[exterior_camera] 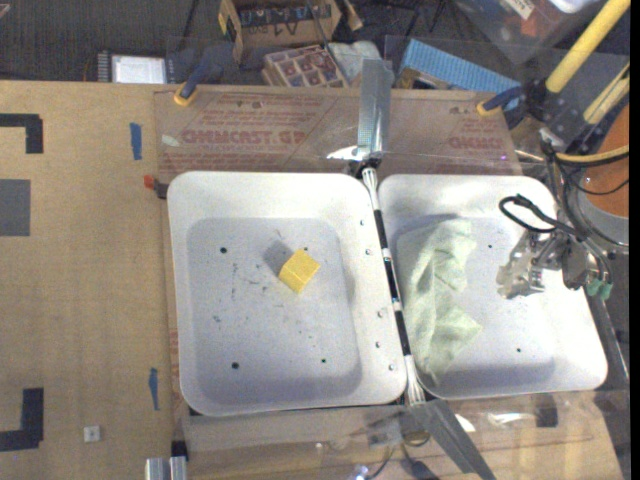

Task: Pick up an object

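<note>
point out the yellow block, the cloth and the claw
yellow block (299, 270), camera view, middle of its top face
cloth (440, 288), camera view, middle of the crumpled fabric
claw (520, 280), camera view, between its fingertips over the right bin

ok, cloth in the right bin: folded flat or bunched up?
Bunched up. The pale green cloth lies crumpled with irregular creases and uneven edges along the right bin's left side, not squared into a fold.
</note>
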You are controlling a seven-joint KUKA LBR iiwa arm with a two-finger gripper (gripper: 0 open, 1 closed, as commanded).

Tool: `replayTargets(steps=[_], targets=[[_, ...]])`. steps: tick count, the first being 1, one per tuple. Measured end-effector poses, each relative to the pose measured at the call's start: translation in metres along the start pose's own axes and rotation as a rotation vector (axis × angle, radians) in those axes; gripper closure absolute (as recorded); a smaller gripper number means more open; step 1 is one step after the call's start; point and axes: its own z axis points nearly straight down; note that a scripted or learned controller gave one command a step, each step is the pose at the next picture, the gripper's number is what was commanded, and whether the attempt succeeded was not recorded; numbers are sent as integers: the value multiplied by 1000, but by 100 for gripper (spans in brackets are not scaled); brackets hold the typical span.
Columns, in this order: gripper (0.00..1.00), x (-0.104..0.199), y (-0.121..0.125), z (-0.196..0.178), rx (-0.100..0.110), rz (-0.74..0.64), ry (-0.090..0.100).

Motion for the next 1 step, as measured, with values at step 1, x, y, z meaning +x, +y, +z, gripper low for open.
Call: replayTargets(steps=[1], targets=[[100, -4, 13, -4, -1, -383, -1]])
